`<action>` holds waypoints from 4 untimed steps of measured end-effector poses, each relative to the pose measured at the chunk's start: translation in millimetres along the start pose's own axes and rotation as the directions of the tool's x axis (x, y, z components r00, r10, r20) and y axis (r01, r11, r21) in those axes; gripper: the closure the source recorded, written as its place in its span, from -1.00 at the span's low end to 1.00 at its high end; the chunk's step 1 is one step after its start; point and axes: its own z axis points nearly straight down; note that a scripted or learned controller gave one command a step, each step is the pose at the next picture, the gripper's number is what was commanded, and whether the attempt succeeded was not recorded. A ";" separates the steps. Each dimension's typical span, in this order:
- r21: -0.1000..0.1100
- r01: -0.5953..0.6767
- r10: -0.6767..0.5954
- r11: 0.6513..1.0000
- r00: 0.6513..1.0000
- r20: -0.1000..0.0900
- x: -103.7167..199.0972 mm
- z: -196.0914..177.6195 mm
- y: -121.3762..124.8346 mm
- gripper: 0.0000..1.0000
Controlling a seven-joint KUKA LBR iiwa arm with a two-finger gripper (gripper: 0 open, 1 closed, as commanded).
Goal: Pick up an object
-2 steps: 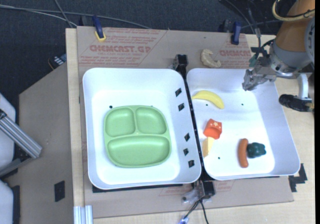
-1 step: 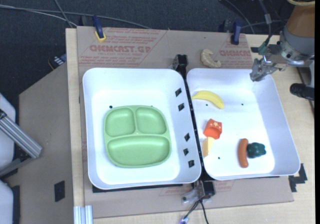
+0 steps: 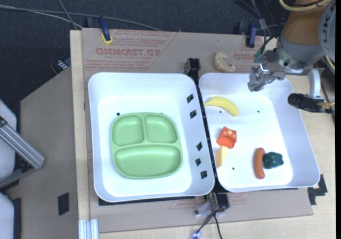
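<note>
2 white bins side by side on the bench. Left bin [image 3: 101,126]: 1 item, a green divided tray [image 3: 146,145], 3 compartments, sitting flat roughly centre.

Right bin [image 3: 298,142]: 5 items.
- 1 banana [image 3: 222,105], upper left of the bin, curved, lying flat.
- 1 red block [image 3: 227,137] w/ small yellow marks, below the banana, left-centre.
- 1 yellow wedge-ish piece [image 3: 219,156] just below the red block, close to or touching it, can't tell which. Hard against the bin's left wall.
- 1 hot dog / sausage [image 3: 259,162], orange-red, lying roughly vertical in the view, lower right area.
- 1 dark green lump [image 3: 274,160] just right of the sausage, touching or nearly so.

Outside the bins: 1 beige curved item [image 3: 224,62] on the board behind the right bin. 2 blue clamps at the back edge of the board, one w/ yellow handle [image 3: 105,31], one at right [image 3: 250,33].

Gripper [image 3: 257,84]: over the right bin's back edge, upper right, pointing down. Fingers too small and dark to read, so can't tell apart vs together. Nothing visible between them. Not touching any item; nearest is the banana, to its left and apart from it. Sausage + green lump well apart, toward the front of the bin.
</note>
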 end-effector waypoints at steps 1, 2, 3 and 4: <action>0.000 0.000 0.000 1.000 1.000 0.000 56.0 -13.1 -13.1 1.00; 0.000 0.001 -0.001 1.000 1.000 0.000 109.4 -6.4 -15.4 1.00; 0.000 0.000 0.000 1.000 1.000 0.000 152.9 -13.1 -24.6 1.00; 0.001 0.001 -0.001 1.000 1.000 0.000 211.6 -7.4 -34.4 1.00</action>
